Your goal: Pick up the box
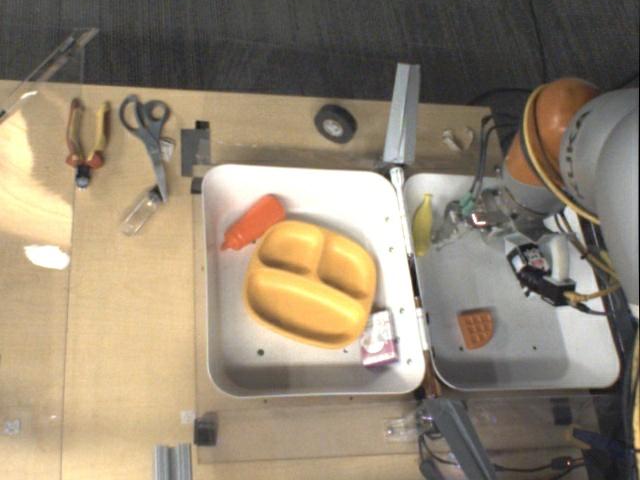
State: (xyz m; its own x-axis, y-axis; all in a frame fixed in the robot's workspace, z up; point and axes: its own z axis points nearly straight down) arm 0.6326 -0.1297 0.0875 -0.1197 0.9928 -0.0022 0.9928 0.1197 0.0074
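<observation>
On the surface (100, 318) at the far left lie pliers (85, 138) and scissors (150, 138), with a roll of tape (336, 123) farther along. The left bin (225, 268) holds an orange bottle (253, 222), a big yellow divided tray (311, 282) and the box (379, 339), which sits in the near right corner touching the tray. The right bin (590, 353) holds a banana (423, 224) along its left wall and a small orange waffle (476, 329). The tool (468, 214) hovers over the right bin's far left part, near the banana; I cannot tell its state.
</observation>
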